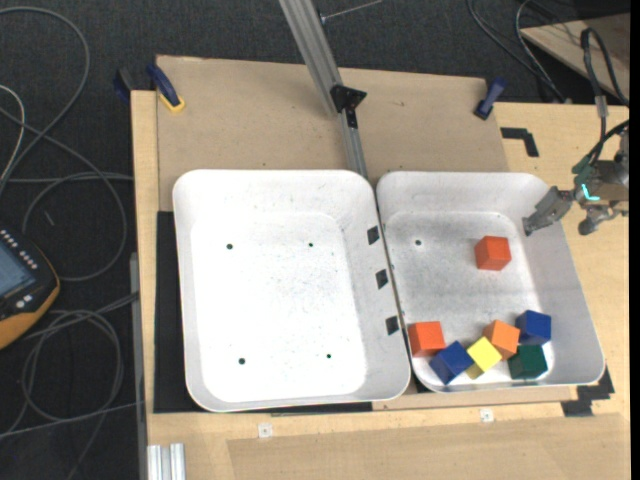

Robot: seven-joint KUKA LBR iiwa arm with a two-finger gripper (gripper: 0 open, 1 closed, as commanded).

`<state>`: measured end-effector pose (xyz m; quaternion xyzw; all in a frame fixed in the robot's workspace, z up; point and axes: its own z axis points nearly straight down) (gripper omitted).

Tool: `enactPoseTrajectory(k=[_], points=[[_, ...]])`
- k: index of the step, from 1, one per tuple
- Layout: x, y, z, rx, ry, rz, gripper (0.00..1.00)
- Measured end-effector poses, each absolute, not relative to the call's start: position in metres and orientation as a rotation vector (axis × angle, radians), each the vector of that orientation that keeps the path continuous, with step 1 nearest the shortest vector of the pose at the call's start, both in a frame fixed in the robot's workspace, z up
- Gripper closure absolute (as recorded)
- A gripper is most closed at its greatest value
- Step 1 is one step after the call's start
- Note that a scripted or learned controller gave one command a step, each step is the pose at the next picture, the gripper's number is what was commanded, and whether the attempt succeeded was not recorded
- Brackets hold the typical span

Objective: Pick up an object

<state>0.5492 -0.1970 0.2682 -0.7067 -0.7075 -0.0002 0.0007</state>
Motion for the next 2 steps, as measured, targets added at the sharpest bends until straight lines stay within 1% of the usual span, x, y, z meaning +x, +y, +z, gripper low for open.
enactPoseTrajectory(k=[1,2], points=[[0.55,-0.196,0.226,-2.217,-2.218,0.003,0.0],[0.547,-0.188,0.165,-2.215,-2.216,0.005,0.0]])
